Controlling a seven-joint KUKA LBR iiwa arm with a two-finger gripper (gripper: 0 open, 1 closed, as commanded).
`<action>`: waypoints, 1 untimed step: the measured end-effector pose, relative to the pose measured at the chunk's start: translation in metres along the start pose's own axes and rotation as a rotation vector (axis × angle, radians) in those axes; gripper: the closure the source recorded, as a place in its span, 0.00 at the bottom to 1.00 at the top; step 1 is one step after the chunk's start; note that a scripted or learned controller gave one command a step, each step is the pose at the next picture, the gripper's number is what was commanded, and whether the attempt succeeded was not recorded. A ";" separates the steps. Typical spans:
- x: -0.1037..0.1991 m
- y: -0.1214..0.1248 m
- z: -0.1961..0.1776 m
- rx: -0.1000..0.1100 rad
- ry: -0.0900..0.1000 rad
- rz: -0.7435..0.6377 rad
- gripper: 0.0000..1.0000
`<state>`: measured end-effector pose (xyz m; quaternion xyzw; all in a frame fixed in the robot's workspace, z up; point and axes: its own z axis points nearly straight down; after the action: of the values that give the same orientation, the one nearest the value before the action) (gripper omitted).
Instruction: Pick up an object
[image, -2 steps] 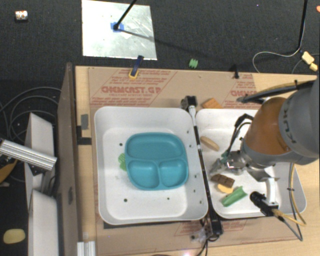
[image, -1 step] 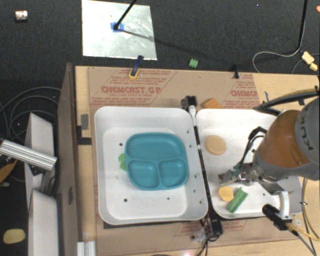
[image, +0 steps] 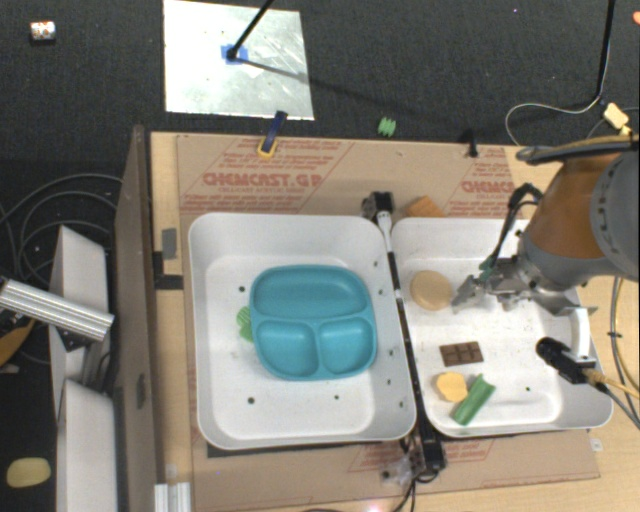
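White bins side by side, arm over the right bin (image: 560, 410).

Blue divided tray (image: 312, 320) fills the left bin (image: 215, 400). In the right bin a tan disc (image: 432, 290) lies just left of the gripper (image: 487, 286), whose finger state I cannot tell; brown square (image: 462, 353), yellow piece (image: 451, 385) and green stick (image: 473, 399) lie below it.

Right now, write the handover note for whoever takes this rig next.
Gripper: low over the right bin, beside the tan round piece; nothing seen between its fingers, and whether they are open or shut is unclear.
Right bin also holds a brown chocolate square, a yellow piece and a green stick, the last two touching.
Left bin: blue divided plate with a green item peeking from its left edge.
Done: nothing lifted.
Left: grasp and raise one object.
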<state>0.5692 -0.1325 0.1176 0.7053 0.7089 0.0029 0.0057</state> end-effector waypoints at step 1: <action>0.023 -0.041 0.034 0.015 0.006 0.004 0.00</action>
<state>0.5287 -0.1098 0.0829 0.7068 0.7074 -0.0004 -0.0015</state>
